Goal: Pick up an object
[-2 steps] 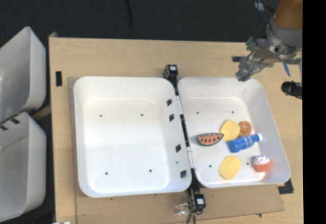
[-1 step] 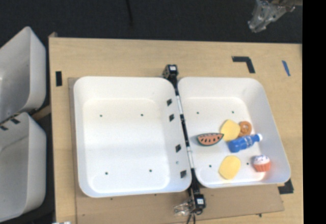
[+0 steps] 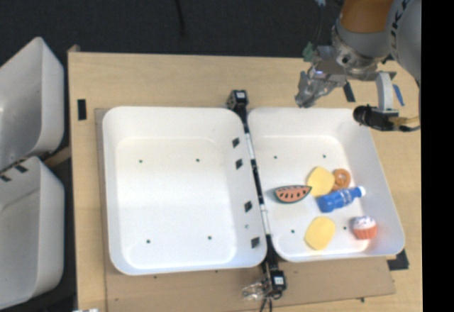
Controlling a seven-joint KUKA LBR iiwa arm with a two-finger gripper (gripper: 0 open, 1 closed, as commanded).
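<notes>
Objects, among them a blue bottle (image 3: 340, 198), all lie ungrasped in the right bin (image 3: 298, 130); beyond its far rim the end effector (image 3: 310, 96) hovers, grip state unclear.

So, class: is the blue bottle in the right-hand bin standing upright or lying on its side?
Lying on its side. The blue bottle stretches flat along the floor of the right bin, its white cap pointing toward the bin's right wall.

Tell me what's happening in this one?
The arm's gripper hangs above the far edge of the right bin, holding nothing visible. In that bin lie a watermelon slice, two yellow pieces, a blue bottle, an orange ring and a small red-and-white item. Nothing is picked yet.
</notes>
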